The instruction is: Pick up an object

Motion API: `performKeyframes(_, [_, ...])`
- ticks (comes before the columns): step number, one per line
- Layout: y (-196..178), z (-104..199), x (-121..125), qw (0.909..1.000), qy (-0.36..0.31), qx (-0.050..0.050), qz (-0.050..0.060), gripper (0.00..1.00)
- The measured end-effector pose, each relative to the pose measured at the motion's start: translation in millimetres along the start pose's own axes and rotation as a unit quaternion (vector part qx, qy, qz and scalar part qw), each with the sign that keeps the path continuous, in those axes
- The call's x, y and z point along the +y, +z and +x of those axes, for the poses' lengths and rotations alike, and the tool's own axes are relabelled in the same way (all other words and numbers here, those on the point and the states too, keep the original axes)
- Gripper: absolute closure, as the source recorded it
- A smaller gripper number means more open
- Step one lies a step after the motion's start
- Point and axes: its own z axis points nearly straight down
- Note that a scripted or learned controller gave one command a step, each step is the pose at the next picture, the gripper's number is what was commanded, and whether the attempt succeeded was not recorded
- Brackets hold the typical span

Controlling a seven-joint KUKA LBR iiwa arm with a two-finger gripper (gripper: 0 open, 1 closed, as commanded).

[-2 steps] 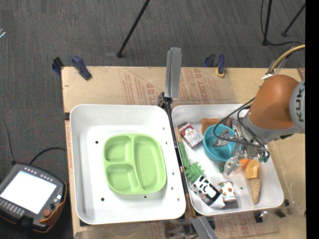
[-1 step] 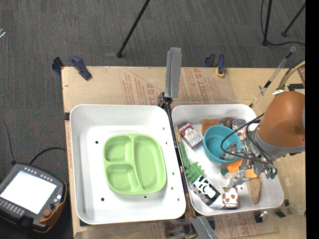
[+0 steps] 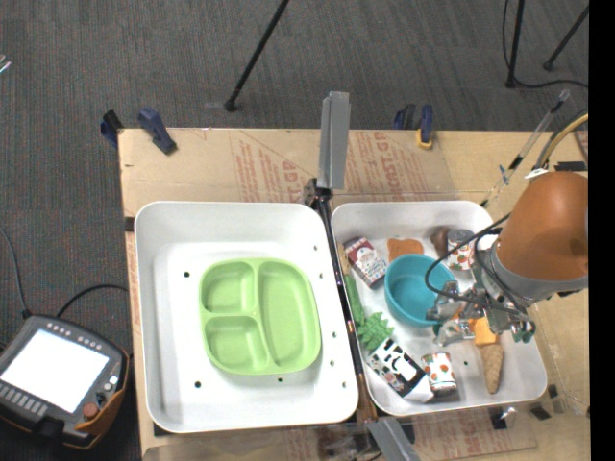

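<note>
Objects crowd right bin; gripper low beside blue bowl, jaw state cannot tell. Green tray in left bin.

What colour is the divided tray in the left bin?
Light green: the divided tray shows best in the camera view.

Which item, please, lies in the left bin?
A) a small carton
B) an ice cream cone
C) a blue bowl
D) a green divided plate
D: the green divided plate lies flat in the left bin, while the blue bowl sits in the right bin.
</note>
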Motion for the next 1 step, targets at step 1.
performKeyframes(1, [8.2, 23.8, 47.1, 0.9999, 0.012, -0.004, 0.002, 1.00])
